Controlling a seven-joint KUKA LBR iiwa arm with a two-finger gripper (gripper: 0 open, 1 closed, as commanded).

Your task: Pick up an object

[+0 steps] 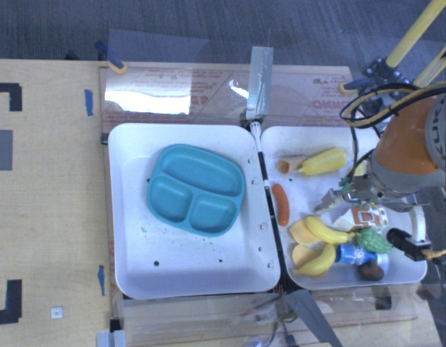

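Note:
My gripper [340, 196] hangs low over the middle of the right bin [407, 275], below the arm's orange band [412, 140]. Just under and beside it lie a yellow banana [325, 230] and a small orange-and-white item [366, 216]. A second yellow banana piece [316, 260] sits near the bin's front, next to a blue bottle [350, 254], a green leafy toy [374, 239] and a dark brown item [371, 270]. A long yellow fruit [324, 161] lies at the back, and a red sausage [282, 203] lies by the left wall.
The left bin [132, 251] holds a blue divided plate [196, 189]. A small brown piece [283, 166] rests at the right bin's back left. Black cables [367, 103] loop above the arm. A grey post [259, 82] stands behind the bins.

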